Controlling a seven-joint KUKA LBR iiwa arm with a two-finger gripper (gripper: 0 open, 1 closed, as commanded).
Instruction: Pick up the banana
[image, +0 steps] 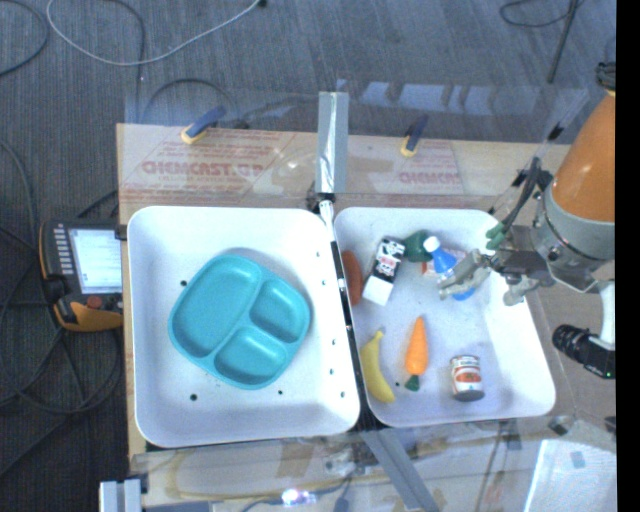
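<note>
Plate (240, 318): teal, divided, centre of the left bin (150, 400).
Banana (375, 368): lower left of the right bin (520, 385), beside a carrot (416, 346).
Can (466, 377): right of the carrot.
Claw (462, 278): right of centre, over a blue thing (452, 268); spread or pinching, cannot tell.

Faint red lettering on the cardboard sheet (240, 165) under the bins is too blurred to read.

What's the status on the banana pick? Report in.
Gripper above right bin's upper part, nothing seen between its fingers. Banana lies near bin's left wall, untouched. Carrot close beside it.
</note>
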